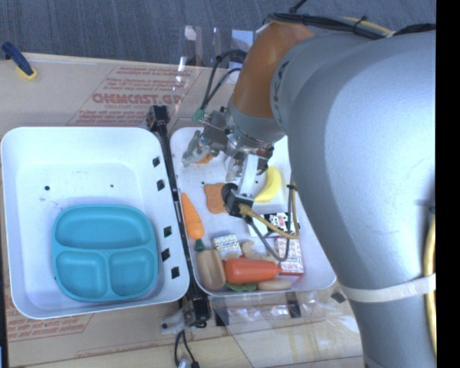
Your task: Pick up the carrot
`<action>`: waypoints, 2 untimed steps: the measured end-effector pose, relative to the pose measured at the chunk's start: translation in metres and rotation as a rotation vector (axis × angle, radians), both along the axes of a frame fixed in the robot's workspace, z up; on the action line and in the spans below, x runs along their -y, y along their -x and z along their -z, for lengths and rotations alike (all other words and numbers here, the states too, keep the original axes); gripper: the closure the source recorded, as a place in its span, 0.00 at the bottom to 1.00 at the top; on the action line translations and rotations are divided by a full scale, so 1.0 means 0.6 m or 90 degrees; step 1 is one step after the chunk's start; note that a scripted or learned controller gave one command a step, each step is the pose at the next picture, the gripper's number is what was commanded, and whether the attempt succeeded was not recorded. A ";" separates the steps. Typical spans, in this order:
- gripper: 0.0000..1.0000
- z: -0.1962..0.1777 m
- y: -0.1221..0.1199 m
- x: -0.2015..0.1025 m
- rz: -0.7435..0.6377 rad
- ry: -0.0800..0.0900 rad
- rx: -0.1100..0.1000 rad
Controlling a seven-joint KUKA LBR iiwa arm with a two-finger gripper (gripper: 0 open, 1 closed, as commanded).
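Gripper [198, 150] near right bin's [185, 267] far-left corner | carrot [192, 215] along left wall

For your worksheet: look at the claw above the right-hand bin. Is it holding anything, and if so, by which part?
It cannot be told. The claw hangs over the right bin's far end, while the carrot lies apart by the bin's left wall.
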State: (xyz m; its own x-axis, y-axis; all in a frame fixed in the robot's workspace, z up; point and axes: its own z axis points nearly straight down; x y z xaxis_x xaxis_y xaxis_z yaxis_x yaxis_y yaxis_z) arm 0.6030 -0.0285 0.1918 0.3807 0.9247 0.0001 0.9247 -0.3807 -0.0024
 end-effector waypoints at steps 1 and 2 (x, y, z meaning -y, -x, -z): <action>0.00 0.002 0.107 -0.019 -0.120 -0.001 -0.003; 0.00 0.002 0.166 0.036 -0.209 0.000 -0.003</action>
State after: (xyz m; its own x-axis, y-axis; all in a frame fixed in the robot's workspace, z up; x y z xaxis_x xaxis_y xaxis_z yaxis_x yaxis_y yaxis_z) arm 0.5031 -0.0503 0.1905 0.0630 0.9980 -0.0002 0.9980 -0.0630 -0.0064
